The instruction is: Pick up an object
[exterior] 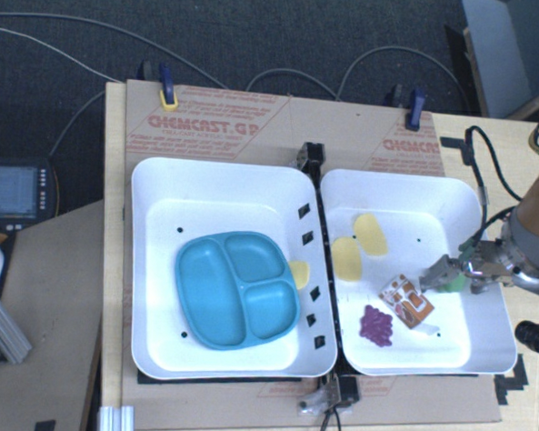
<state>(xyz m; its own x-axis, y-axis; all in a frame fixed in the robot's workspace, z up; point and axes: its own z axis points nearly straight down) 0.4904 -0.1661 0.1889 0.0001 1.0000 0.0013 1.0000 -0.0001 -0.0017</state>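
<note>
The table (212, 115) carries two white bins, and the right bin (453, 198) lies under the gripper (437, 277), while the left bin (162, 181), well off to the gripper's left, holds a blue divided tray (236, 288) with a yellow piece (300, 274) at the tray's right edge. The gripper hangs low near the right bin's right wall, and whether it is spread or closed I cannot tell. Just below-left of it lies a brown-and-white packet (408, 300), then purple grapes (377, 325); two yellow pieces (369, 233) (346, 258) sit farther left, bare floor above.
</note>
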